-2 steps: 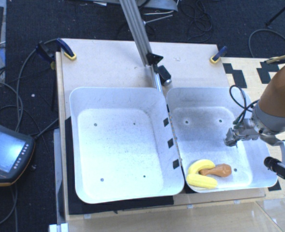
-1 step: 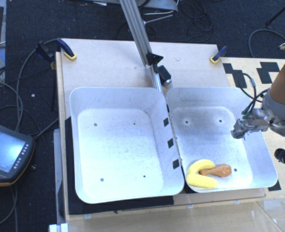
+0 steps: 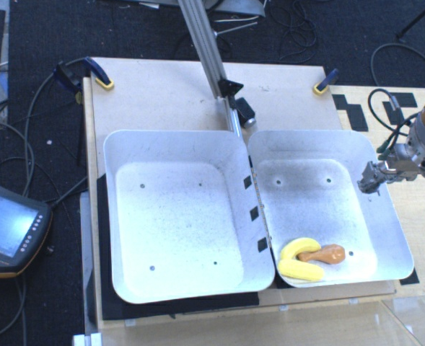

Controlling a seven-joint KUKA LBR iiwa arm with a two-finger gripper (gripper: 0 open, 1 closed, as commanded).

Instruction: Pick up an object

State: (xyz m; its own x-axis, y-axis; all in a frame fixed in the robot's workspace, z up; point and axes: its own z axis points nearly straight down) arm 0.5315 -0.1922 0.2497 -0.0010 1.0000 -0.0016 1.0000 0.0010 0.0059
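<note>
Banana and brown drumstick toy in your right bin

You are seeing a curved yellow banana (image 3: 299, 259) touching a brown drumstick-shaped toy (image 3: 326, 254); whether the gripper (image 3: 369, 181) is holding anything, I cannot tell.

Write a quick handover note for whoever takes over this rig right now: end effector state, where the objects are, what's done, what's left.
End effector: over the right bin's right edge, nothing visibly held.
Objects: a banana and a brown drumstick-shaped toy lie touching at the right bin's near edge. The left bin sits alongside.
Done: nothing picked up yet.
Left: move the end effector toward the near edge, come down on one object, grasp and lift it.
</note>
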